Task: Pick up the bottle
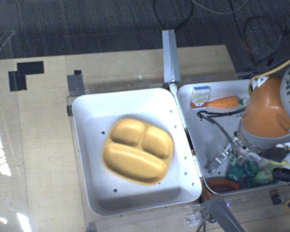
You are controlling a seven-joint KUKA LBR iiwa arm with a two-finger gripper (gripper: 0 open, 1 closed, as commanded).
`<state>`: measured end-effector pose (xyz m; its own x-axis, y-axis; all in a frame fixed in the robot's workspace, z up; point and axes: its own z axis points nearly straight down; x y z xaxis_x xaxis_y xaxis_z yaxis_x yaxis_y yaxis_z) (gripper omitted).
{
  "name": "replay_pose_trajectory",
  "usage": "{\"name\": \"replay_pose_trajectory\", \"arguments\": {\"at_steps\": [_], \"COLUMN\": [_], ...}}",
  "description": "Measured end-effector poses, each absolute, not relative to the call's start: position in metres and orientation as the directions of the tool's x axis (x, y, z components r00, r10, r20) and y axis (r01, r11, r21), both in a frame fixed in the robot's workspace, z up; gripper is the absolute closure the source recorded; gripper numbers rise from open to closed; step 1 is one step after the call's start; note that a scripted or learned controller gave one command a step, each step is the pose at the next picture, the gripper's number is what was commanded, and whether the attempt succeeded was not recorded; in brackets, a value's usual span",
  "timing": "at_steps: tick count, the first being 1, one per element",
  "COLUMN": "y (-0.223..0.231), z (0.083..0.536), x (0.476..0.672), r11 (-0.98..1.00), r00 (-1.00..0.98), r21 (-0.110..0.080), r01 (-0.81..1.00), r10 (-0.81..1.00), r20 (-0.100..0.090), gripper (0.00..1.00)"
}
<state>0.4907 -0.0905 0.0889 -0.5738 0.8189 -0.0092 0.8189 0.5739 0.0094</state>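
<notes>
A teal-green bottle [244, 171] lies near the front wall of the right bin [208, 131], partly under the arm. My gripper [226, 156] is low in that bin, just left of and above the bottle, and looks to be touching or almost touching its upper left end. The grey arm with its orange band [264, 111] covers the right part of the bin and hides whatever is beneath it.
An orange carrot [222, 103] and a small printed packet [200, 96] lie at the back of the right bin. A red item [222, 184] and a green-yellow item [262, 176] sit beside the bottle. A yellow bread-like block [137, 150] lies in the left bin [91, 145].
</notes>
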Motion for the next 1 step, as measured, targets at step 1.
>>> {"name": "replay_pose_trajectory", "arguments": {"at_steps": [1], "y": [-0.0886], "z": [0.0887], "x": [0.4900], "r11": [0.414], "r00": [-0.414], "r21": [0.010], "r01": [0.910], "r10": [0.910], "r20": [-0.004], "gripper": [0.00]}}
